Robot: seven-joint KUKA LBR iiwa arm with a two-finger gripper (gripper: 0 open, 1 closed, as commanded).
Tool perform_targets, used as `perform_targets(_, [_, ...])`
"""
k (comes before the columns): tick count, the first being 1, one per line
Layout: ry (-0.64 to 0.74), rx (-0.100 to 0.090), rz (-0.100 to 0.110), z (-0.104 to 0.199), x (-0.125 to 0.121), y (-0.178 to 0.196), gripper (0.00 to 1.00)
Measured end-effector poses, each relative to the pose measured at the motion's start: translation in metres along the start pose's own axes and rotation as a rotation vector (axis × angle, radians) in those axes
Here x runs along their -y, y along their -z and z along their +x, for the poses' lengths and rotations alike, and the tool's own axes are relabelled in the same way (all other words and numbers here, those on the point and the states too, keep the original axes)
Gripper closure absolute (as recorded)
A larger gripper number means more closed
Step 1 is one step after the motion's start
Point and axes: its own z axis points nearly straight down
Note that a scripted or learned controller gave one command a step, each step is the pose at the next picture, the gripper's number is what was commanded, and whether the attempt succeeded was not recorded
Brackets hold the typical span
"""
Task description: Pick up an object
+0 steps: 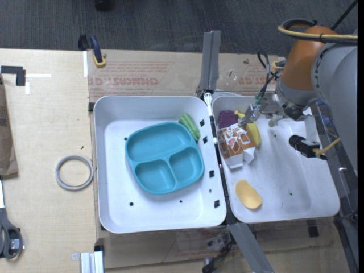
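My gripper [251, 115] hangs low over the back left part of the right bin [296, 192]. Its tip is right above a small yellow object [253, 135] and next to a bunch of purple toy grapes [226, 118]. A printed orange and white carton [234, 144] lies just in front of the grapes, touching the yellow object. Nearer the bin's front sits a flat yellow oval piece [248, 194]. I see nothing lifted off the bin floor.
The left bin [114, 203] holds a blue divided plate [165, 157] with a green leafy toy [190, 127] at its back right edge. A grey ring [74, 172] lies on the bench to the left. A post [210, 58] stands behind the wall between the bins.
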Motion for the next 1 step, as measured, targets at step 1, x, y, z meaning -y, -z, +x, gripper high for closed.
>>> perform_targets(1, [-0.008,0.003,-0.003,0.0055,-0.0031,0.0002,0.0])
